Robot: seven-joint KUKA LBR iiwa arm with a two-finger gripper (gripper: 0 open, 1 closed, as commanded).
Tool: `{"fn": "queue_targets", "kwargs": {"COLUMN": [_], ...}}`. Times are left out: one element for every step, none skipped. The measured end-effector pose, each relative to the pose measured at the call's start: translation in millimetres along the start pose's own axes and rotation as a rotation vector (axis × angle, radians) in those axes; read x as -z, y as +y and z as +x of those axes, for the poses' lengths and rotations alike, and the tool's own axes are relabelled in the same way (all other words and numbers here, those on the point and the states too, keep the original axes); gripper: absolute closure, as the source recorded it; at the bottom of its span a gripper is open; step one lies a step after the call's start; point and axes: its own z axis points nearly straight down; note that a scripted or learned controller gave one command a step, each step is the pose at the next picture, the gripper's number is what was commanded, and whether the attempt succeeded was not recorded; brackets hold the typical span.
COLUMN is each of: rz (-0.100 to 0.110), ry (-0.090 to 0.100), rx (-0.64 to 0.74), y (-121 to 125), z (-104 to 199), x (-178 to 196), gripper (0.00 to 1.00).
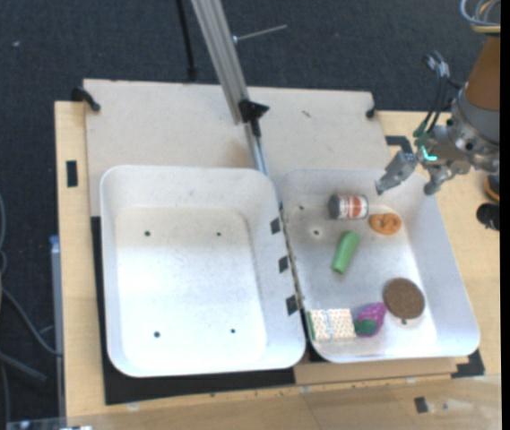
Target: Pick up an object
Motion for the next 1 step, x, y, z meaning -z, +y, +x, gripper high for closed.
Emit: {"fn": "queue_targets", "kwargs": {"rz": [-0.004], "ry": [-0.002], "rx": [0.001], "y": [0.7], "z": [-0.1], "x": [2.6], "gripper": [0.00]}}
